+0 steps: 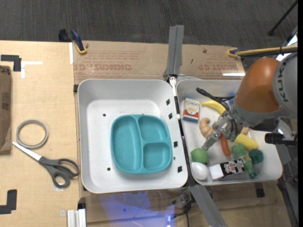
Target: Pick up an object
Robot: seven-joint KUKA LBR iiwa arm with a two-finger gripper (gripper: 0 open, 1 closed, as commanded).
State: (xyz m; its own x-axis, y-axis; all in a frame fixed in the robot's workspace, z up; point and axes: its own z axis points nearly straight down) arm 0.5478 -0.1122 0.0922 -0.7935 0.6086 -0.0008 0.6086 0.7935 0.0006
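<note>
Camera view is giving me both bins from above, and I am working through it from the near edge back. Nearest in the right bin (272,174), a white egg (200,170) is lying beside a black-and-white box (230,168), with a green ball (199,154) just behind the egg. Green toys (248,156) are crowding the right end. I am seeing the gripper (211,140) hanging over the middle of this bin, its fingers (209,143) pointing down-left toward the green ball; they are looking nearly closed, with nothing between them. An orange carrot (225,147) and a yellow corn cob (245,140) are lying right beside the gripper, a tan piece (205,125) just behind it. Further back, a banana (213,106) and a small carton (191,109) are resting near the far wall. The left bin (94,141) is holding a teal divided plate (141,143). On the surface (38,103) to the left, scissors (49,163) and a tape roll (32,133) are lying apart from the bins.
</note>
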